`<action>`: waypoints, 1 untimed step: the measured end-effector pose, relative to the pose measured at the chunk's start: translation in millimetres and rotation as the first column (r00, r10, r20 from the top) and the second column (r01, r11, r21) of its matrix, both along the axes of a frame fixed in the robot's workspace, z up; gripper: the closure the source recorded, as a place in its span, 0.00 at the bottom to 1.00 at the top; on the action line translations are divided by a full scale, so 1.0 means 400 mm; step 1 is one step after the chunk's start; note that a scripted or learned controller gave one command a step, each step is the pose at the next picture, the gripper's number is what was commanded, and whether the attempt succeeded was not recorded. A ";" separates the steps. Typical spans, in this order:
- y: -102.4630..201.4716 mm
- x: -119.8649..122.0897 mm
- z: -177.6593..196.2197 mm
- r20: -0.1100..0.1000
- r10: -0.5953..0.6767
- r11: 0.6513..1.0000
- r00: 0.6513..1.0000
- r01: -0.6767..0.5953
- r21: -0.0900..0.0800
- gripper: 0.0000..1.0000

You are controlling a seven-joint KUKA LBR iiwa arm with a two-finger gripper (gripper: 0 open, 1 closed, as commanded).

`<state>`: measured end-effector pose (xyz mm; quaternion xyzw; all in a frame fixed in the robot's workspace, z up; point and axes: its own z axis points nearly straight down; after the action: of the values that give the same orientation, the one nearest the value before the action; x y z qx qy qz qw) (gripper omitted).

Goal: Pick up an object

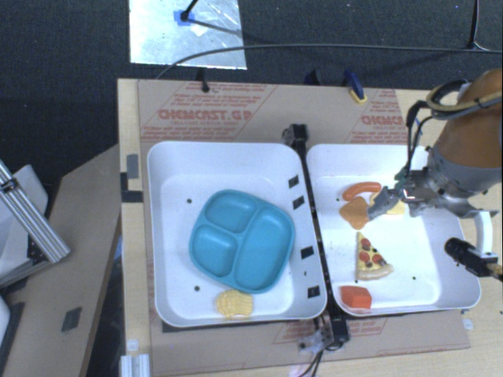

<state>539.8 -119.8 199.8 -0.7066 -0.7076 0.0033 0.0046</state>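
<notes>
The gripper (pixel 383 205) hangs low in the right bin (pixel 452 289), its fingers spread a little, touching the orange toy (pixel 355 211). A pizza slice (pixel 370 259) lies nearer. A blue plate (pixel 240 240) sits in the left bin (pixel 169 210).

Grey arm (pixel 464 175) — orange band (pixel 475 132) (black cables looped alongside) — dark gripper (pixel 383 205)

Two bins: left bin (pixel 169 234) and right bin (pixel 452 277) in smooth white plastic, faintly glossy. Blue divided tray (pixel 242 240) in matt plastic. Toy foods, pizza slice (pixel 371 259), sausage (pixel 361 189), red block (pixel 356 297), in smooth plastic. Yellow piece (pixel 235 303) bumpy-surfaced. Table (pixel 220 112) covered in matt printed brown paper. Foil-like sheet (pixel 187 22) shiny and crinkled.
</notes>
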 end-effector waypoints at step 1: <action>0.001 0.007 0.015 0.012 0.003 1.000 1.000 -0.003 -0.001 0.00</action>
<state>542.7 -119.6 205.9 -0.7057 -0.7085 -0.0004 -0.0001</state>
